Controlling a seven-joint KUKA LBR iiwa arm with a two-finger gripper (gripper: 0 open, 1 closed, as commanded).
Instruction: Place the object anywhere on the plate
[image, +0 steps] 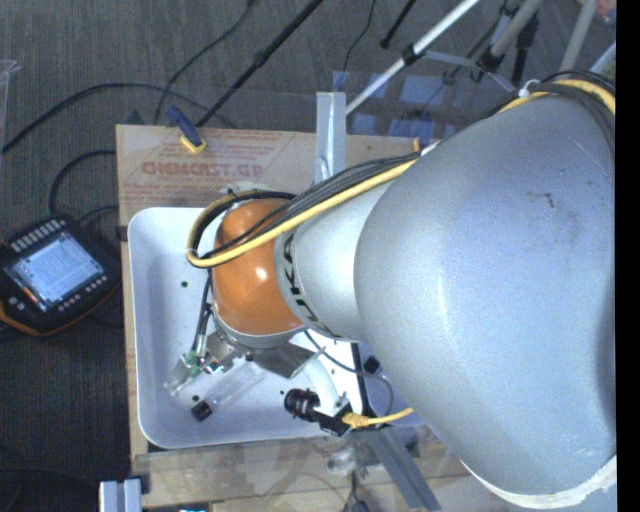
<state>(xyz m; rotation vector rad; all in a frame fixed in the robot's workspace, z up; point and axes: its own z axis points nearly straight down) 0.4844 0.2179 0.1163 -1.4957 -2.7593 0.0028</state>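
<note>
Gripper (200, 375) is down low in the left bin (150, 300), probably going for a pick. Can't tell its grip state, and the arm (480, 290) blocks any object or plate.

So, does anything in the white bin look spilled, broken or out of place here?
Nothing stands out. The grey arm with the orange band hangs low over the left shallow white bin, its gripper near the bin floor. The arm covers much of the bin, so I cannot see a plate or object.
</note>
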